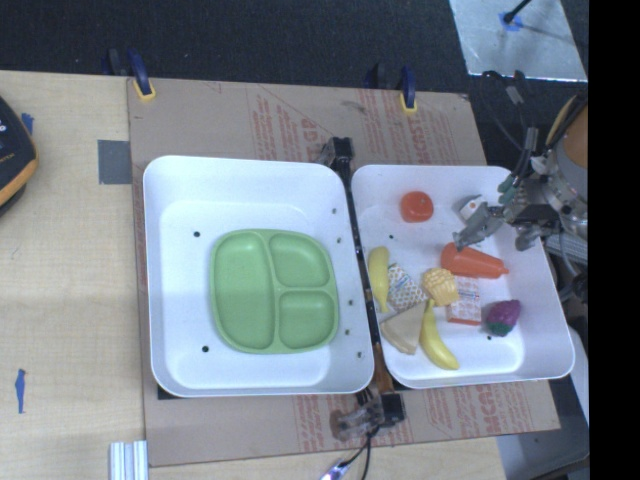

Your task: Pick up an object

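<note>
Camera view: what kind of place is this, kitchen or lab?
Most likely a robot lab test bench, not a kitchen. Two white bins sit on cardboard clamped to the table, the food, like the carrot, looks like plastic toys, and the gripper reaches over it.

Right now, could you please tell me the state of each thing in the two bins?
green plate: flat, alone in left bin
carrot: lying beneath the gripper
red tomato: resting apart
bananas: lying flat
corn: amid the pile
purple piece: near right wall
</note>
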Tool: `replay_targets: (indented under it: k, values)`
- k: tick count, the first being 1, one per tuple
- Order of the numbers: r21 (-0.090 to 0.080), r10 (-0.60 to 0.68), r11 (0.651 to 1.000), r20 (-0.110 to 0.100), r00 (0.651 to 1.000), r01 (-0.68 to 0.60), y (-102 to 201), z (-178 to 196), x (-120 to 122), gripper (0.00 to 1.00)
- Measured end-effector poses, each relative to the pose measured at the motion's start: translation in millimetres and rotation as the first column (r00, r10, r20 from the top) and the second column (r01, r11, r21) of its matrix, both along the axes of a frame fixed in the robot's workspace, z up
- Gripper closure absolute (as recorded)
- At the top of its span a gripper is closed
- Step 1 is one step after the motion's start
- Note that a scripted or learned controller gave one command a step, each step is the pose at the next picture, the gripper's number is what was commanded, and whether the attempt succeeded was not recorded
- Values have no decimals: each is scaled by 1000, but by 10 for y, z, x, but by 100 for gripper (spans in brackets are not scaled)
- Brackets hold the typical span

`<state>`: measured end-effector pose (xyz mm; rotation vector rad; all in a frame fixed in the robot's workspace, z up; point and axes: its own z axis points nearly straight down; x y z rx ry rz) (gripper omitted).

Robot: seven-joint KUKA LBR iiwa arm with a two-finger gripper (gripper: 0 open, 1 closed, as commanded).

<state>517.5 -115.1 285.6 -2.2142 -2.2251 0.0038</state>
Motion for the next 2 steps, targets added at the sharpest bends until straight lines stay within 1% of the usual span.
replay_targets:
  k: [1,2]
  values:
    - [0,-1,1000,-3,1000,1,-456,-1599,-91,0]
    - [-1,0,1000,0,1000,0,-546,-1940,539,0]
